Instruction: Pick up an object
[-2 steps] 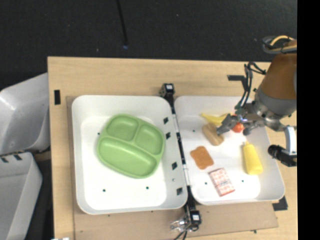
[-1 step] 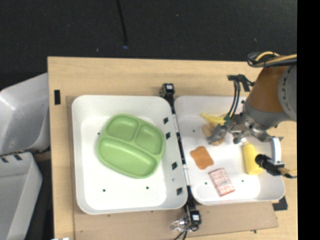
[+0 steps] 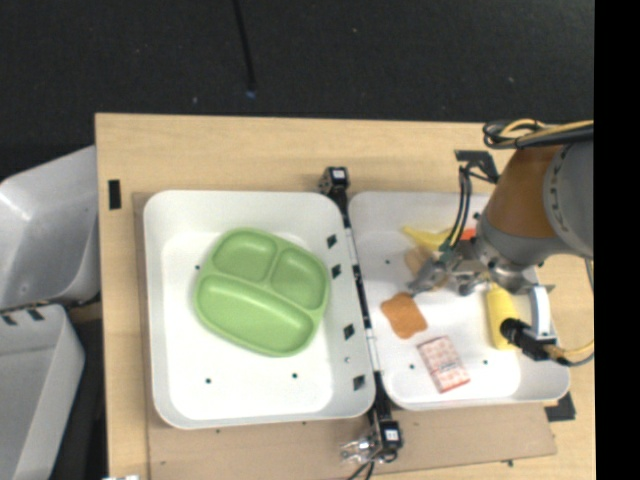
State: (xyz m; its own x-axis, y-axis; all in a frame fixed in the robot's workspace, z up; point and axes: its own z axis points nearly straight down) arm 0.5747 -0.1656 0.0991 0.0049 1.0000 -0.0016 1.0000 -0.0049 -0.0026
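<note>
Set on a wooden bench [image 3: 200, 148], with two shallow white bins side by side. Holds, in the left bin [image 3: 180, 378], a green divided plate [image 3: 262, 290] that takes up most of the floor, well apart from any work. Reaches in from the right with the grey and orange arm [image 3: 535, 203], bent down over the right bin [image 3: 480, 383].

Looks like the approach step: gripper [image 3: 432, 274] low over the right bin's middle, pointing toward the divider. Cannot tell whether open or closed, with too much metal bunched together at this slant. Grasping nothing that can be made out.

Offers three candidates for the pick, all in the right bin:
- a yellow banana-like piece [image 3: 425, 236], just beside the gripper on the far side, possibly touching it
- an orange-brown flat piece [image 3: 404, 316], near the gripper on the near side, close to the divider
- a pink patterned packet [image 3: 442, 362], further toward the near rim

Calls next for settling on one target, probably the yellow or the orange-brown piece as the closest, then centring over it, coming straight down and closing before any lift.

Leaves little room leftward, with the divider wall and its black clips close by. Leaves bare white floor around the packet and along the near rim, so freer movement there. Risks nudging the yellow piece against the far wall on a sideways move.
</note>
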